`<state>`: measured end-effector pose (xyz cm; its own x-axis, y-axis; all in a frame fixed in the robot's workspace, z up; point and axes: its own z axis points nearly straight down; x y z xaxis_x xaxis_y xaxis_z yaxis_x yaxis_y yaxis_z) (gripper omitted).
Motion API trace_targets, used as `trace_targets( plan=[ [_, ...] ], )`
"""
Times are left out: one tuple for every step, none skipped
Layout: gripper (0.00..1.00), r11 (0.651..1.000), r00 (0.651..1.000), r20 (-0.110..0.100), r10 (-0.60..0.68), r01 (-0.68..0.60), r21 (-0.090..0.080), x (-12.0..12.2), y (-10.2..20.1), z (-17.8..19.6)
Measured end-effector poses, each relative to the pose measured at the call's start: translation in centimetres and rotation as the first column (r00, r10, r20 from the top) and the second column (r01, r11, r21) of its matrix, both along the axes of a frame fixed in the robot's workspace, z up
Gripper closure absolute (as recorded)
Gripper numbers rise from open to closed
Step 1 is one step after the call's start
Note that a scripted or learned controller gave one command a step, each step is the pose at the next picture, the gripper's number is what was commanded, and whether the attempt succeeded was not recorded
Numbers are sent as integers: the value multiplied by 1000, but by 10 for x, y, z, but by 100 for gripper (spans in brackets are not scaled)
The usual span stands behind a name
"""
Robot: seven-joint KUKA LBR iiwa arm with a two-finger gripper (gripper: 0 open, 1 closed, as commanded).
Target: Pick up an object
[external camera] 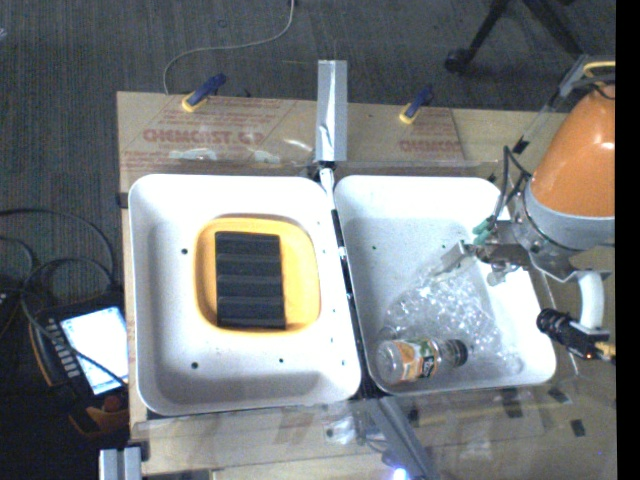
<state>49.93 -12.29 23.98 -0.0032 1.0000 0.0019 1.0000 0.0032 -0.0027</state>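
I'm mid-approach: my hand [487, 253] (grip state I cannot tell) must descend onto the crumpled clear plastic wrap [445, 303] at right.

bottle [421, 358] in right bin [400, 208]; sponge [257, 276] in left bin [160, 298].

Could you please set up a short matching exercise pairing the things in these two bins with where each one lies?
Things:
1. yellow pad with black insert
2. bottle
3. clear plastic wrapper
4. gripper

Places:
A. lying on its side at the right bin's near edge
B. middle of the left bin
C. over the right bin's right part
D. crumpled mid right bin

Pairs: 1-B, 2-A, 3-D, 4-C
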Motion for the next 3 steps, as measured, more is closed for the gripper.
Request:
trace_targets(
  plan=[
    [0, 1000, 1000, 14, 28, -28, -4, 11, -43, -116],
    [0, 989, 988, 50, 148, -147, -22, 54, -57, -129],
    [100, 989, 987, 58, 149, -148, -23, 56, -56, -118]
  ],
)
